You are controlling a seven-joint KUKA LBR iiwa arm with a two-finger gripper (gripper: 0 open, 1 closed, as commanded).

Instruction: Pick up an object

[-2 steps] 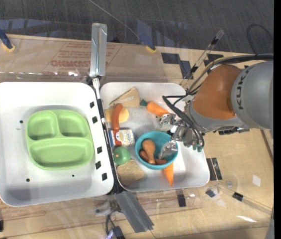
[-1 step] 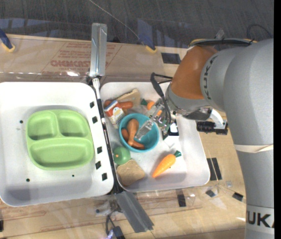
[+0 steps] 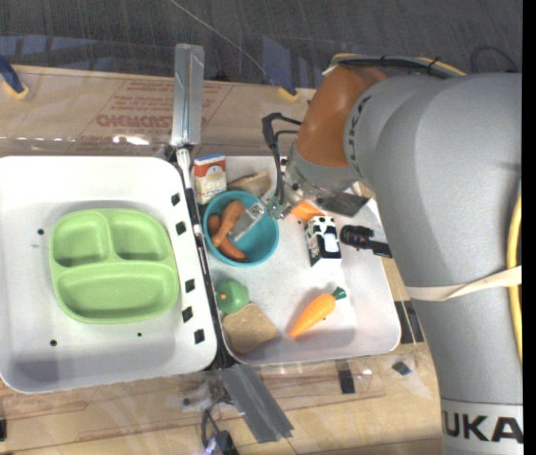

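While the jaws (image 3: pixel 269 207) are lowered over the rim of the blue bowl (image 3: pixel 253 246) in the right bin (image 3: pixel 374 297), it cannot be told how far they are opened or whether anything is held. An orange piece (image 3: pixel 229 222) is seen inside the bowl; probably the rim could be struck and the grasp missed. A carrot (image 3: pixel 313 313), a small carton (image 3: pixel 210 173) and a green tray (image 3: pixel 114 263) are placed around.

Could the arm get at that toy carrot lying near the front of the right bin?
Probably yes. The carrot lies on bare bin floor with open space around and nothing on top of it, and the gripper is at the blue bowl in the same bin.
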